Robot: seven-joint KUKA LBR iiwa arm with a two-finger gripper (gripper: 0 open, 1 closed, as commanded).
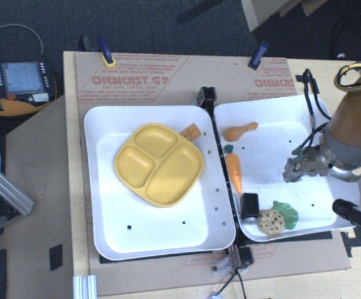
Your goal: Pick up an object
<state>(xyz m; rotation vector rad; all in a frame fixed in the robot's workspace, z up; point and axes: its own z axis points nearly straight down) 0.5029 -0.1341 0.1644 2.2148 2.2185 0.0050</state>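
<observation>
Brown tabletop (pixel 168 73) underneath, stamped twice in red: "CHEMCAST G.P." or near enough on the left, same wording partly cut off on the right. Two white bins side by side. Left bin (pixel 162 229) carrying a yellow divided plate (pixel 160 164), with a small brown block (pixel 190 131) touching its upper right rim. Right bin (pixel 274 148) carrying the smaller stuff. Grey arm (pixel 351 129) reaching in from the right, end effector (pixel 295 169) hanging low over the middle of the right bin, nothing seen between its tips; how far open, cannot tell from this angle.

Now the relation that counts: nearest candidates lying to its left and below. Carrot (pixel 234 173) well to the left by the bin's left wall, long axis running up and down the view, green end uppermost. Green leafy piece (pixel 287 212) below the end effector and a touch left, probably the closest pick. Round lotus slice (pixel 269 221) touching that green piece on its left. Black block (pixel 249 205) just beside the slice, near the carrot's lower tip. Orange drumstick-like piece (pixel 239 131) up and left, long axis lying across the view.

Grey handheld screen (pixel 22 78) off the tabletop at far left, text too small to read.
</observation>
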